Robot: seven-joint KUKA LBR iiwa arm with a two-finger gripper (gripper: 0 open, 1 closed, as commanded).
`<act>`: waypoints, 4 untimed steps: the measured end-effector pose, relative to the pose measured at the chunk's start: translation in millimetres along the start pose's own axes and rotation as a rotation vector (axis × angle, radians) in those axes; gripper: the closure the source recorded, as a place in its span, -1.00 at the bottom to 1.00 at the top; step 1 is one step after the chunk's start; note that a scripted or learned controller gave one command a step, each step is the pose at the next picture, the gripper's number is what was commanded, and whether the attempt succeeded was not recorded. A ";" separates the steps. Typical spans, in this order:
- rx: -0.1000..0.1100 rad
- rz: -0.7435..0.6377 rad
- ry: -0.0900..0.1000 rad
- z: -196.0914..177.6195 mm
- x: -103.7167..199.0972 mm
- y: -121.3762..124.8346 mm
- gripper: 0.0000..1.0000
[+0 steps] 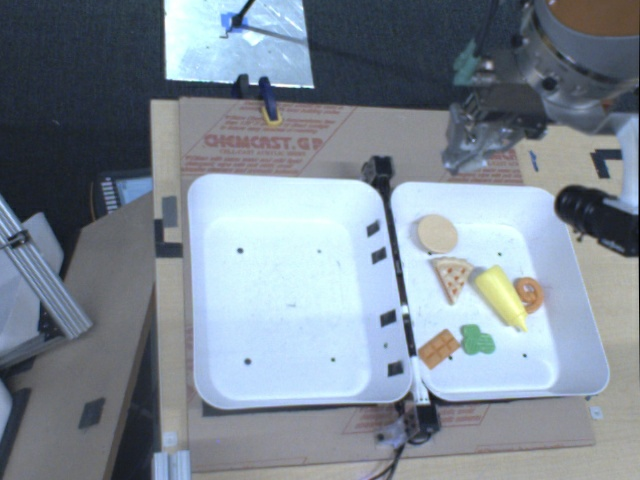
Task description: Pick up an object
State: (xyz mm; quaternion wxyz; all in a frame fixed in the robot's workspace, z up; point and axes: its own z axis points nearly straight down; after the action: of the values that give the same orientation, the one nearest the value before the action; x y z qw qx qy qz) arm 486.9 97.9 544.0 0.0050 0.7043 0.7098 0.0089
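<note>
Gripper: we see it hanging past the far rim of the right bin; whether it grips anything, we cannot tell (too blurred).
Disc: tan, at the bin's far left.
Wedge: just nearer than the disc.
Cone: yellow, touching the pretzel.
Cracker: beside the green piece, near edge.
Left bin: white, beside the right one.

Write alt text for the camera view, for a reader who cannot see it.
A grey robot arm's gripper hangs above the far edge of the right bin, which holds six small toy foods: a tan round disc, a waffle wedge, a yellow cone, an orange pretzel, a green piece and an orange cracker. The left bin lies beside it.
</note>
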 end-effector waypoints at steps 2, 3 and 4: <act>0.017 0.001 -0.005 10.1 53.8 25.4 1.00; 0.017 0.000 -0.004 12.3 106.2 78.6 1.00; 0.018 0.008 -0.004 9.1 62.8 21.8 1.00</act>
State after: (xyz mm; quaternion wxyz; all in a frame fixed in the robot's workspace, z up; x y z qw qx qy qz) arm 508.4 161.0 535.7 0.0001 0.7074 0.7069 0.0010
